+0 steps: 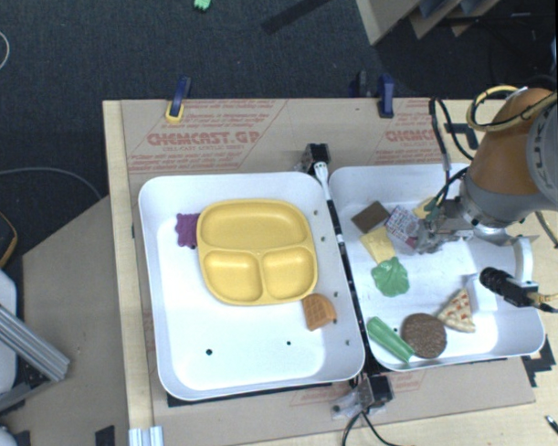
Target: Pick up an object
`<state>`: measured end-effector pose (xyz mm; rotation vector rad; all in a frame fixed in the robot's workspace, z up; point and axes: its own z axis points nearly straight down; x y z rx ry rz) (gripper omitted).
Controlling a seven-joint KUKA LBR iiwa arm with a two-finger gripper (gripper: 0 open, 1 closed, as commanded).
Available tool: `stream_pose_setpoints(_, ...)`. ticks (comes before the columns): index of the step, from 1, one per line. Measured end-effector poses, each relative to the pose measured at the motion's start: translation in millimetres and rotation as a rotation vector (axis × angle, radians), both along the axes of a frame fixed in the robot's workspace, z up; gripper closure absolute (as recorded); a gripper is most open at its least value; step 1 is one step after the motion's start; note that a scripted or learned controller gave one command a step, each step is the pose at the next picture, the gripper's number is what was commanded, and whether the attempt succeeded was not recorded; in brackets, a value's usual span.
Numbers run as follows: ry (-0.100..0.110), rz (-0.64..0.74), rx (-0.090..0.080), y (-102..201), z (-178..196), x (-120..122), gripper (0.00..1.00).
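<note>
The tool [432, 230] is hovering low in the right bin [530, 332], its opening impossible to judge; a crinkled silver packet [402, 224] is lying just to its left.

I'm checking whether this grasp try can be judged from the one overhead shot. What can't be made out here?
- Pincer, camera view: its fingertips blur into the crinkled wrapper, so contact is unclear.
- Purple item: partly hidden behind the yellow tray; its shape is unclear.
- Green piece: one end is tucked under the brown disc.
- Arm: cut off by the right edge.
</note>
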<state>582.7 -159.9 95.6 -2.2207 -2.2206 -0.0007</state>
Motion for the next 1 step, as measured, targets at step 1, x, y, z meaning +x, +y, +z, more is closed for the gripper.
stream_pose_setpoints(1, -0.007, 0.001, -0.003, 4.4, 46.2, -4.5, 1.00)
